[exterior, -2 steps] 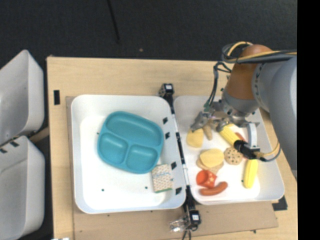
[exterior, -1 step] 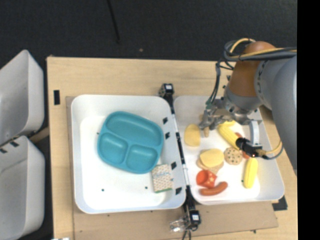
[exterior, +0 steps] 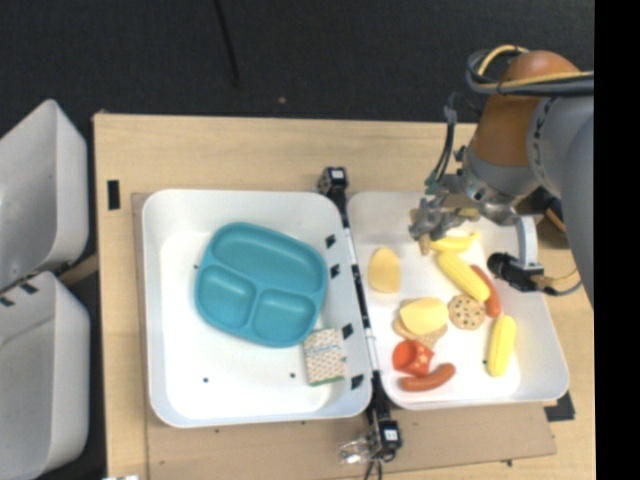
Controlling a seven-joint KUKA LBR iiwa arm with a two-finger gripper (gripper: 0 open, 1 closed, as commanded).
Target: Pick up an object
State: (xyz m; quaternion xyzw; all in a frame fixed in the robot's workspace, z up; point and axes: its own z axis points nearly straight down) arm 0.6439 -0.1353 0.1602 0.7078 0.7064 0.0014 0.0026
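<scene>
My gripper point(exterior: 434, 224) hangs low over the back of the right bin point(exterior: 530, 388), its tip right at a small yellow piece point(exterior: 456, 240). Just in front of it lie a yellow corn cob point(exterior: 460, 271) and an orange carrot point(exterior: 483, 284). Further forward in the same bin are a pale yellow wedge point(exterior: 384, 269), a bun point(exterior: 421, 318), a cookie point(exterior: 466, 313), a red piece point(exterior: 411, 356), a sausage point(exterior: 431, 376) and a yellow banana point(exterior: 500, 344). The view does not show anything held.
The left bin point(exterior: 175, 388) holds a blue divided plate point(exterior: 262, 283) and a small patterned packet point(exterior: 324, 356) near its front right corner. A black divider with clips point(exterior: 350, 268) runs between the bins. The grey arm with its orange band point(exterior: 520, 118) fills the upper right.
</scene>
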